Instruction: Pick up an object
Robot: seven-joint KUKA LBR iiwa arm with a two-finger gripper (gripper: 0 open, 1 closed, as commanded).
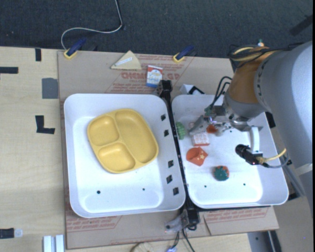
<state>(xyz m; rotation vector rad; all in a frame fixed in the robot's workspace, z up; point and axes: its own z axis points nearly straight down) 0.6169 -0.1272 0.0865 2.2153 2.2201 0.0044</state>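
In the right bin (252, 193) lie several small objects. An orange-red block (197, 156) sits near the middle, with a green and red ball (221, 172) below and to its right. A white and pink piece (200, 138) lies just above the block, a green piece (180, 130) rests by the bin's left wall, and a small red item (214, 129) lies close under the wrist. My gripper (207, 124) hangs low over the bin's upper middle, right above the white and pink piece and beside the small red item. I see nothing clearly held in it.
The left bin (79, 193) holds a yellow divided plate (122, 139). Behind the bins stand a small red and white carton (154, 76) and a tan wedge (127, 61). A black connector with a yellow cable (249, 153) hangs over the right bin's right side.
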